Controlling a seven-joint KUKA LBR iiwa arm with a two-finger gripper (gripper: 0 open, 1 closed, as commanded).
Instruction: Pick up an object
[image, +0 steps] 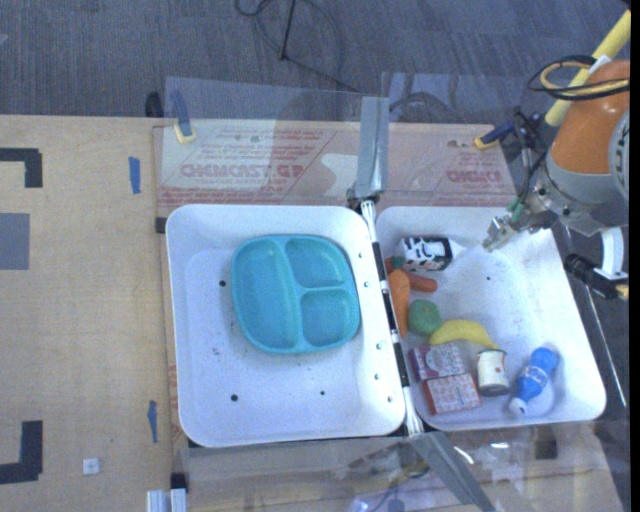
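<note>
Wooden desk (80, 300) carries two white bins; right bin (560, 290) holds a banana (462, 332) among other small objects. Whether the tool (497, 235) is released, I cannot tell; it should descend straight over one separate object.

Teal divided plate (296, 294) in left bin (190, 330), end effector (497, 232) over right bin (560, 290)

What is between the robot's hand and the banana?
Nothing visible. The hand hangs over the right bin's far corner, and only bare bin floor separates it from the banana, lying beside the green ball.
</note>
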